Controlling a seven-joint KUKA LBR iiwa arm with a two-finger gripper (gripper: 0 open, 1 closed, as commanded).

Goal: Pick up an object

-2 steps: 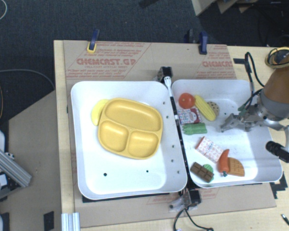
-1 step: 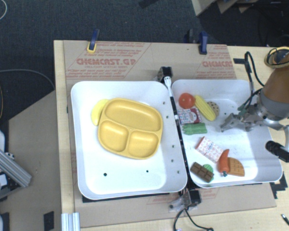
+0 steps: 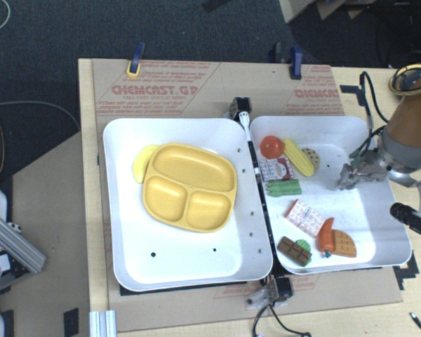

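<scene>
My gripper (image 3: 349,176) hangs low over the right side of the right bin (image 3: 351,135), over bare white floor, with nothing seen between its fingers. To its left lie a red tomato (image 3: 271,146), a yellow corn cob (image 3: 299,158), a red-and-white packet (image 3: 275,168) and a green piece (image 3: 283,187). Nearer the front are a pink patterned packet (image 3: 306,217), an orange carrot (image 3: 326,235), a waffle (image 3: 344,244) and a brown chocolate bar (image 3: 292,250).
The left bin (image 3: 123,188) holds a yellow divided plate (image 3: 189,187) with a small yellow item (image 3: 142,163) tucked at its left edge. A black divider runs between the bins. The arm enters from the right, over the right bin's rim.
</scene>
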